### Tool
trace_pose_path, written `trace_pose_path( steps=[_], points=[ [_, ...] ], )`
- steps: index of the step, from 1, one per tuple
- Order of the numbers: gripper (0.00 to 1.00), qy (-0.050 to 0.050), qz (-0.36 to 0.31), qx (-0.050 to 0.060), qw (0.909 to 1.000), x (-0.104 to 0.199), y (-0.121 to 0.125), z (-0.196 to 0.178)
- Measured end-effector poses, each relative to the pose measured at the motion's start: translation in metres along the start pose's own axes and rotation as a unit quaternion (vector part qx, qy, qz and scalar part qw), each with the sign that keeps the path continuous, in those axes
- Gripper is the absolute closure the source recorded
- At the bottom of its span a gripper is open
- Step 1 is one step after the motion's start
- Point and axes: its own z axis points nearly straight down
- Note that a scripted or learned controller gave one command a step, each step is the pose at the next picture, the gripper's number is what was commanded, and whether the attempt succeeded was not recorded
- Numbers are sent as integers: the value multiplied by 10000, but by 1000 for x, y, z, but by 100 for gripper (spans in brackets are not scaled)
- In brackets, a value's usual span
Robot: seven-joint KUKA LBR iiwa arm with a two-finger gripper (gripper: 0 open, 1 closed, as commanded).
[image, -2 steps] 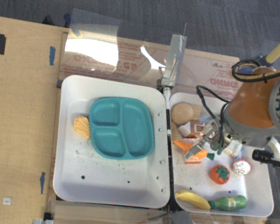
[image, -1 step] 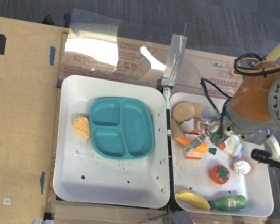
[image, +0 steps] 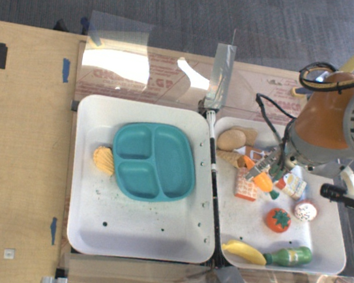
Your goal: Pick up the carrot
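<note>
Item, right bin point(image: 337, 257): I log the carrot point(image: 263, 181) at its ten o'clock among crowded toys, end effector point(image: 271, 166) directly above for the pick, finger state indeterminable.

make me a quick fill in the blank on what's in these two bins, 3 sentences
1. The teal divided plate lies in the ____ bin of the camera view.
2. The yellow banana lies next to a ____ bottle near the right bin's front edge.
3. The gripper hangs over the orange ____ in the right bin.

Missing words: left; green; carrot
</note>
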Motion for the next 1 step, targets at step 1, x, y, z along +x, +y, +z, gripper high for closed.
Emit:
trace_pose_path(
  steps=[1],
  points=[
    [100,73,610,75,9981,55,3,-128]
  ],
)
